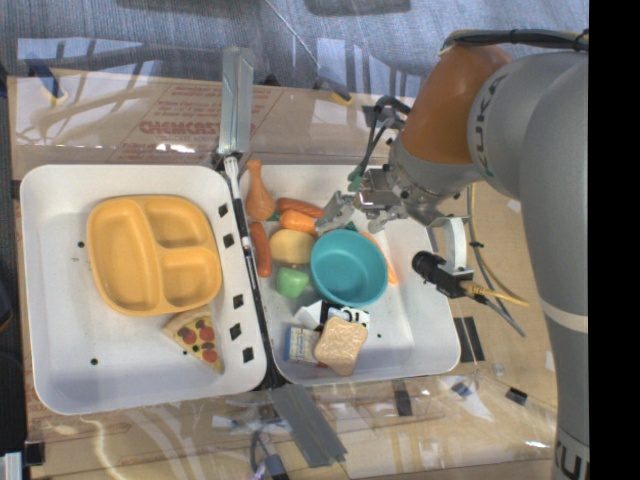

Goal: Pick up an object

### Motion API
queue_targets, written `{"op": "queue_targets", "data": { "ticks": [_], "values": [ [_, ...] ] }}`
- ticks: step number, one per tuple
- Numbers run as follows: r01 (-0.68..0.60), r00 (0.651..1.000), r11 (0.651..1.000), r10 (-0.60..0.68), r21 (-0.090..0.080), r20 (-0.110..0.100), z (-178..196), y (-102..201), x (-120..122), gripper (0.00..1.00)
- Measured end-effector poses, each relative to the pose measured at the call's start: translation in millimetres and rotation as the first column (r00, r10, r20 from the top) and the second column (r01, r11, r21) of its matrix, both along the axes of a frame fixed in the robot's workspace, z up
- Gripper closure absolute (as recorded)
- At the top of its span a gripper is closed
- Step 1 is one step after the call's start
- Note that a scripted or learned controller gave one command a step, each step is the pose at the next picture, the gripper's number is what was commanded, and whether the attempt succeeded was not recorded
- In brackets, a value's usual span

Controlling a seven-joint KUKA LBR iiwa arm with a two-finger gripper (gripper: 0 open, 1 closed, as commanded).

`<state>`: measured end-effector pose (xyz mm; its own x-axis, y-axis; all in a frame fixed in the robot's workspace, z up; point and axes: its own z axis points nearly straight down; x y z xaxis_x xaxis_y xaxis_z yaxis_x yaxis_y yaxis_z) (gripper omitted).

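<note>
Cracker point(340, 343) beside teal bowl point(348, 266)

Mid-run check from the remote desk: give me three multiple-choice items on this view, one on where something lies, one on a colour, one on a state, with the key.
1. Where does the pizza slice lie?
A. In the left bin, below the yellow divided plate
B. In the right bin, under the bowl
C. On the bench outside both bins

2. What colour is the bowl in the right bin?
A. Red
B. Teal
C. White

3. How does the bowl stand?
A. Upside down
B. On its edge against the bin wall
C. Upright, mouth facing up

Key:
1 A: the slice rests on the left bin's floor just beside the plate's lower edge.
2 B: its inside and rim show blue-green.
3 C: the hollow inside is open to the camera, with the gripper just above its upper rim in the view.
</note>
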<state>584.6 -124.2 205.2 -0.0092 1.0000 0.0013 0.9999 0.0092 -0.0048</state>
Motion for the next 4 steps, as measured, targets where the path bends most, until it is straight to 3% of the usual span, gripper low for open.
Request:
{"op": "queue_targets", "data": {
  "ticks": [1, 2, 3, 4],
  "values": [
    [-0.072, 0.997, 0.997, 0.072, 0.001, -0.006, -70, 12, 18, 0.0],
    [-0.16, 0.987, 0.987, 0.16, 0.0, 0.005, -112, 1, -25, 0.0],
    [-0.164, 0.986, 0.986, 0.165, -0.005, 0.012, -99, 0, -23, 1.0],
    [-0.282, 0.959, 0.959, 0.282, -0.01, 0.017, -107, -7, -7, 1.0]
  ]
}}
